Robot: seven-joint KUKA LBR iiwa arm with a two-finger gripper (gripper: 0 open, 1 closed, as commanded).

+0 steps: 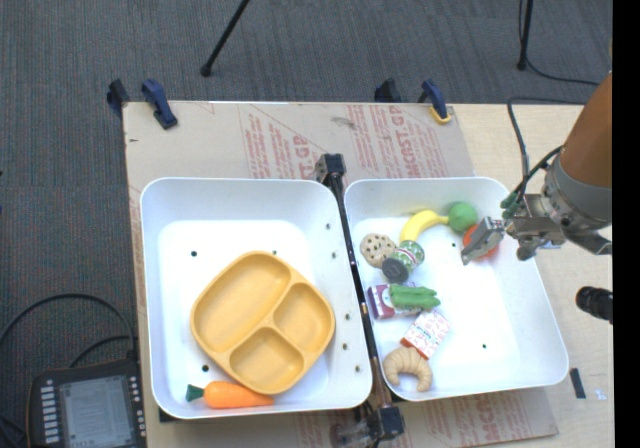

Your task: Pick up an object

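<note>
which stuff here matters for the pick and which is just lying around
In play: the gripper over the right bin, at a small red-orange object; whether it is gripped cannot be told.

Lying about: banana, green ball, cookie, croissant, yellow divided plate and carrot in the left bin.

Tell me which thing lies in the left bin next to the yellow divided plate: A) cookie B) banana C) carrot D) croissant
C: the carrot lies in the left bin at the near edge of the yellow divided plate, while the croissant, banana and cookie all sit in the right bin.
</note>
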